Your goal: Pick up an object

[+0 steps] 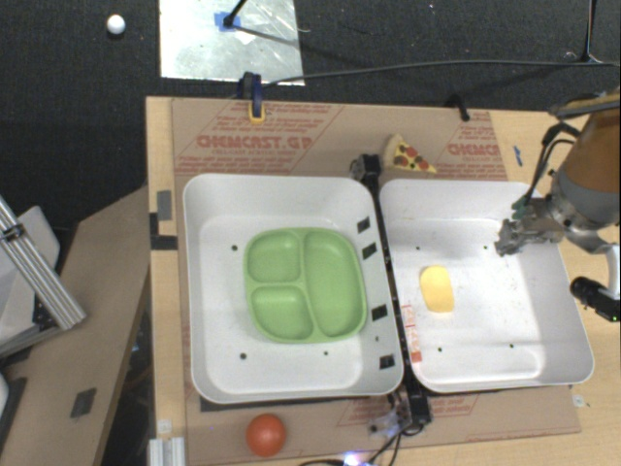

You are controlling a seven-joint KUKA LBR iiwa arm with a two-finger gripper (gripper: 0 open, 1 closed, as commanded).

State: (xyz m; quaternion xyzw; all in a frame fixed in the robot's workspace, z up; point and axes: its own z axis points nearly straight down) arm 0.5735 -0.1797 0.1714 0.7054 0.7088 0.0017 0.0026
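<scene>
Landmark: the right bin (pixel 543 357), the white one under the arm.

Near edge first. An orange-red ball (pixel 266 434) is sitting on the table (pixel 320 124), in front of the left bin (pixel 209 260) and well left of the right bin. A cluster of black clips and wires (pixel 408 411) is lying at the front of the seam between the two bins.

Inside the right bin, toward its left side, a small yellow object (pixel 437 288) is lying flat, apart from everything else. Across the seam from it, a green three-compartment tray (pixel 305 283) is resting in the middle of the left bin.

The gripper (pixel 511 237) is hanging over the right bin's far right part, well apart from the yellow object. Jaws: too small and dark to read; cannot tell whether spread or pressed together, and nothing is showing between them.

Behind the right bin's far left corner, a toy pizza slice (pixel 409 155) is lying on the brown board. Printing on that board is reading "CHEMCAST GP" in red, repeated. Farther back, a blue clamp (pixel 252 93) is gripping the board edge below a shiny sheet (pixel 228 27); a white ball (pixel 116 24) is sitting on the dark floor.
</scene>
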